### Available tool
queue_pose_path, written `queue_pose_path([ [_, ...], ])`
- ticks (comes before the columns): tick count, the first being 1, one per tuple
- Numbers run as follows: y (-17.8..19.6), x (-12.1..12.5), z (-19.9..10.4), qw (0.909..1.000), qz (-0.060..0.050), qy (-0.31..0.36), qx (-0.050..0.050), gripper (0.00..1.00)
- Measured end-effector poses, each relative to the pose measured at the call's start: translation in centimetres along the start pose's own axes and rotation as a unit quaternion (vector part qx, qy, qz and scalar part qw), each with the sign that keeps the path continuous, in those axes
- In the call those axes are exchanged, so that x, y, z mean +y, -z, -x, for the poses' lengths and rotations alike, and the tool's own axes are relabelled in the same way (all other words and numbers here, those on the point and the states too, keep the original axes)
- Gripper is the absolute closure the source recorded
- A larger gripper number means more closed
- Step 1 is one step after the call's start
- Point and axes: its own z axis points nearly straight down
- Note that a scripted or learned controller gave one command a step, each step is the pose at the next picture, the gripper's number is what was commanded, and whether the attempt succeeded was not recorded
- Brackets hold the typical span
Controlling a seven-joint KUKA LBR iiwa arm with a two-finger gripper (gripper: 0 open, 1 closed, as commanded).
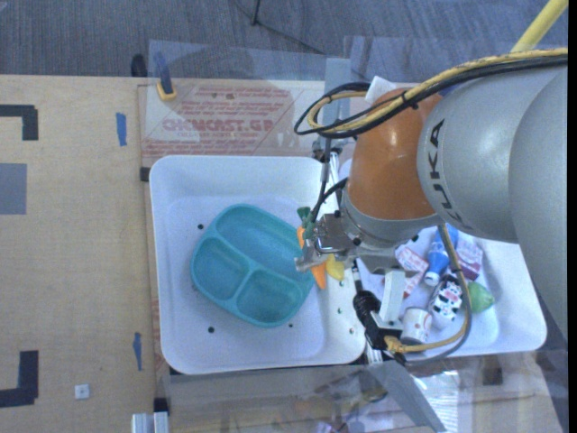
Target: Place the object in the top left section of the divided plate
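The arm [487, 161], grey with an orange band, bore black letters on its grey shell near the wrist that read as "KUKA", partly cut by the curve. A clear sheet [221, 120] taped at the bench's far edge, just beyond the left bin, carried faded red print inside a triangle outline; the words were too washed out to read. The left bin [180, 332] was white and shallow, and a teal divided plate [243, 264] lay tilted in its middle, with one long section and two smaller ones. The tool [313, 253] hung over the plate's right edge, close to the wall between the bins, and whether it was spread or closed could not be told. An orange, carrot-like object [319, 273] with a bit of green showed right at the tool, beside the plate's right rim and not inside any section; whether it was gripped could not be told. The right bin [527, 332] held a heap of small things under the arm, among them a blue bottle [437, 262], a green piece [480, 298] and a black-and-white toy [446, 303]. The bench [72, 242] was pale wood board with black tape corners and short blue tape strips. Beyond it lay grey carpet [108, 12] with a dark cable, and a yellow hose [541, 25] ran along the arm.
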Motion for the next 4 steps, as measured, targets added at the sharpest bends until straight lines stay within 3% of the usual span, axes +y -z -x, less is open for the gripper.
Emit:
queue_pose_path([
  [1, -1.3, -2.7, 3.3, 0.9993, -0.002, -0.037, 0.000, 1.00],
  [2, 7.5, 0.7, -4.5, 0.9998, 0.000, 0.021, 0.000, 1.00],
  [3, 5.6, 0.5, -2.1, 0.9974, -0.001, 0.072, 0.000, 1.00],
  [4, 0.3, -2.5, -1.4, 0.9773, -0.001, 0.212, 0.000, 1.00],
])
